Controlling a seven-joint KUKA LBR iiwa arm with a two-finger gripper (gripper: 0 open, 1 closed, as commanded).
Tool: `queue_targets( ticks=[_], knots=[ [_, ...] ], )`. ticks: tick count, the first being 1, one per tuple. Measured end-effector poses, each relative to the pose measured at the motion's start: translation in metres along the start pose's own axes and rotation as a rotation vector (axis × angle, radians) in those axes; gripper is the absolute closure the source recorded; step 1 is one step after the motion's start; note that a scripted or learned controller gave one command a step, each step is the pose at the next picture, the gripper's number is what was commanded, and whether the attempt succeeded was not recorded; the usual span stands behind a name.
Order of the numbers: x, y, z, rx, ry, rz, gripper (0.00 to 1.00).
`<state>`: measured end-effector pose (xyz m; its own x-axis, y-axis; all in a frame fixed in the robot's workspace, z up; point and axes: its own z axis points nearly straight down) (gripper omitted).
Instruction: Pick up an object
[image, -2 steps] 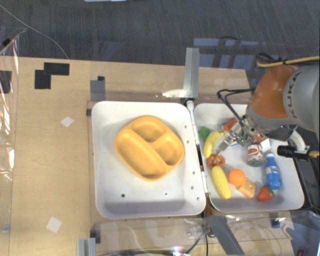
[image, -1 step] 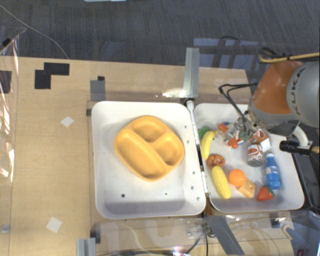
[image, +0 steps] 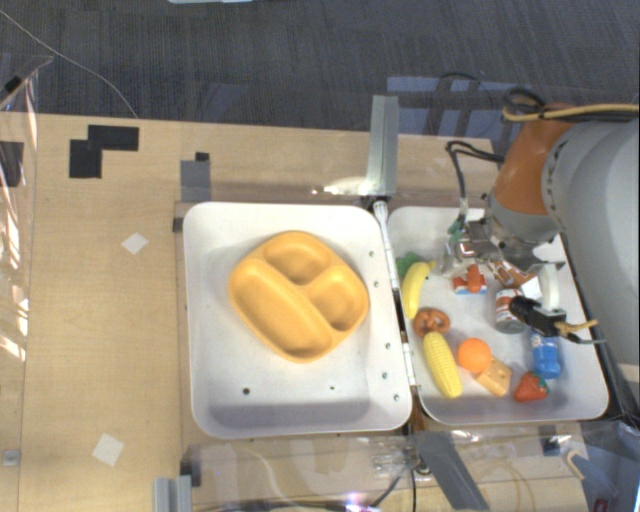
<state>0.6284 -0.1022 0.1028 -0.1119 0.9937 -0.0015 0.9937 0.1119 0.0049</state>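
Note:
The right bin (image: 590, 395) holds several small toy foods. A yellow banana (image: 414, 288) lies beside a green piece (image: 404, 266) at its left wall. Below them are a brown pretzel-like piece (image: 432, 321), a corn cob (image: 441, 363), an orange (image: 475, 354), a tan wedge (image: 493, 379) and a red strawberry-like piece (image: 531, 388). A blue bottle (image: 546, 358) and a can (image: 509, 314) sit to the right. My gripper (image: 470, 248) hangs low over the bin's upper middle, just above a small red and white item (image: 468, 282).
The left bin (image: 215, 385) carries a yellow divided plate (image: 298, 293) at its centre. A metal post (image: 383, 150) stands behind the wall between the bins. The grey arm with its orange band (image: 522, 172) covers the right bin's far right corner.

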Motion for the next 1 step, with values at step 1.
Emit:
queue_targets(
  ticks=[1],
  knots=[
    [-0.0012,0.0001,-0.0008,-0.001,-0.001,0.001,0.0]
  ],
)
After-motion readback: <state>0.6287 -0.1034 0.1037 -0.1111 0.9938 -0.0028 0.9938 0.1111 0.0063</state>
